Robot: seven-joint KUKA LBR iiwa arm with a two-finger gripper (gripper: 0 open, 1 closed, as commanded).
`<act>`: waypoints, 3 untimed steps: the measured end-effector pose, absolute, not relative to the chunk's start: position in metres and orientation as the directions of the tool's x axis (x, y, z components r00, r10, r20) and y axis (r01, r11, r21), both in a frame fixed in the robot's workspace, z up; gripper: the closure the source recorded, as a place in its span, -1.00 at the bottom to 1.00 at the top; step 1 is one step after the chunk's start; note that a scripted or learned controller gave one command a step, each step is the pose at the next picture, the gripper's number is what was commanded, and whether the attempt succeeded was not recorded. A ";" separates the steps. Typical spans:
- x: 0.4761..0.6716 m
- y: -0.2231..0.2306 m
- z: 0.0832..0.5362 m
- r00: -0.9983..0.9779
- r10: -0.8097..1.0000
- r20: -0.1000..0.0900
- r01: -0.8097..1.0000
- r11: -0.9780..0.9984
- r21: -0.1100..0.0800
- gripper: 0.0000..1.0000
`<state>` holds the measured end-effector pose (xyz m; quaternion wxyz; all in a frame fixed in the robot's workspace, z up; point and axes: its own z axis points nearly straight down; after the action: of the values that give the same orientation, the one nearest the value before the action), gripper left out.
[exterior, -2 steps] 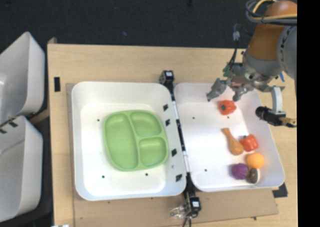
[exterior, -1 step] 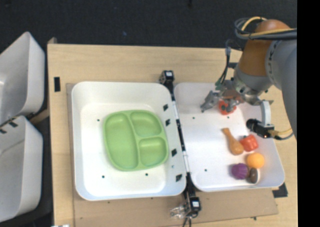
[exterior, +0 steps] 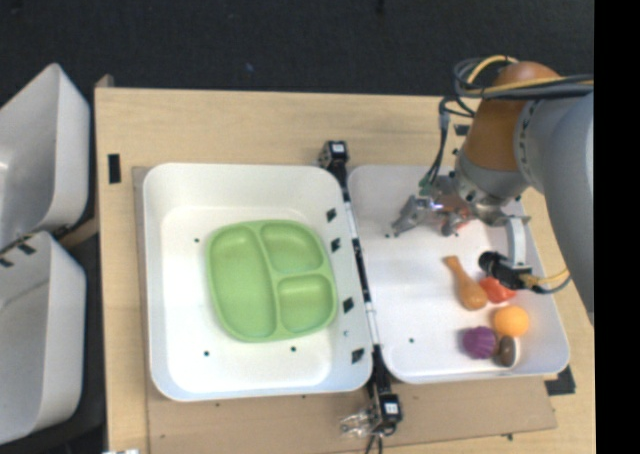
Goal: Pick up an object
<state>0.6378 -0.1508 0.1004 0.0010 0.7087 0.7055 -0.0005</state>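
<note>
From above, the arm (exterior: 520, 132) enters at three o'clock and hangs over the right bin (exterior: 420, 342). Its gripper (exterior: 428, 212) sits over the bin's upper part, fingers spread wide with nothing between them. At the bin's four o'clock corner lies a cluster: an orange pear-shaped toy (exterior: 465, 284), a red piece (exterior: 497, 290), an orange ball (exterior: 511, 321), a purple toy (exterior: 479, 342) and a brown piece (exterior: 506, 350). The left bin (exterior: 180, 192) holds a green divided plate (exterior: 270, 279).
</note>
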 end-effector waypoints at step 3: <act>0.641 -0.160 0.227 0.003 1.000 -0.002 1.000 -0.003 0.003 1.00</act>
<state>0.6407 -0.1596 0.2266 0.0017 0.7081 0.7061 0.0007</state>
